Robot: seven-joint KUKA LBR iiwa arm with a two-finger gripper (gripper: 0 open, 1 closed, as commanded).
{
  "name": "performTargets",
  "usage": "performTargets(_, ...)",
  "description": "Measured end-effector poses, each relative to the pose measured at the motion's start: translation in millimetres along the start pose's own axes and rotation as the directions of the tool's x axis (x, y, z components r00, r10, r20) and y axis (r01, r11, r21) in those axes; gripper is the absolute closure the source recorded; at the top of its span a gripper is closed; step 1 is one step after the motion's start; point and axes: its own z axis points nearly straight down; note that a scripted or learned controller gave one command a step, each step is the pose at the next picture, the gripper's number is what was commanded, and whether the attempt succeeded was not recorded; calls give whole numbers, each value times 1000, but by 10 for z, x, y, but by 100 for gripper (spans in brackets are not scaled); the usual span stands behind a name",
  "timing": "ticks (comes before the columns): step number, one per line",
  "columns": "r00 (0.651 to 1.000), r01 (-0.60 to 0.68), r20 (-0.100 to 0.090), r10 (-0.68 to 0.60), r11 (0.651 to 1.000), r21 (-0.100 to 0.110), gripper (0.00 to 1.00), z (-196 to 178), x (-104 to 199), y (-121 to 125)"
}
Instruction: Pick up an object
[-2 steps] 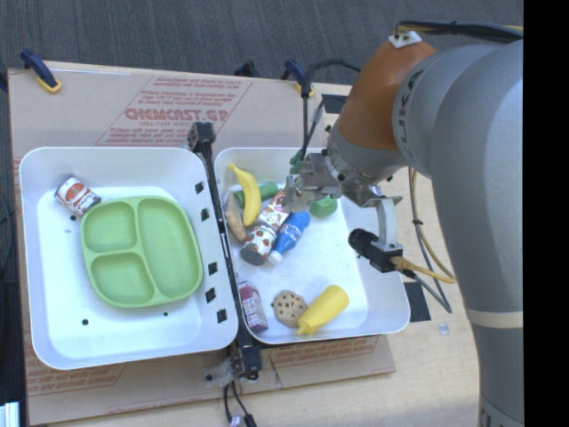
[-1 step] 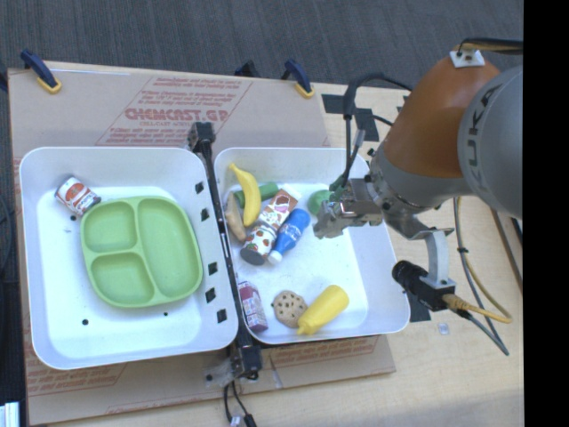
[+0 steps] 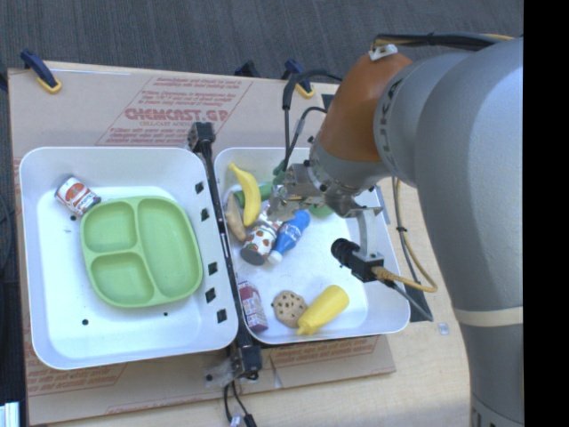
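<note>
The tool (image 3: 286,194) hangs low in the right bin (image 3: 382,314), among the banana (image 3: 248,194), the blue bottle (image 3: 291,233) and a small figure (image 3: 259,242). Whether it is apart or together I cannot tell, and nothing visibly sits in it, so the pick looks not yet made; gripping and lifting remain. A cookie (image 3: 288,307), a yellow bottle (image 3: 324,309) and a can (image 3: 252,306) lie nearer the front. On the cardboard (image 3: 133,118) behind the left bin (image 3: 36,238), red print reads "CHEMCAST".
</note>
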Motion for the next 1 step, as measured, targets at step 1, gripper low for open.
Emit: performTargets(1,1000,-2,0,2,1000,-1,100,-66,-69,-200)
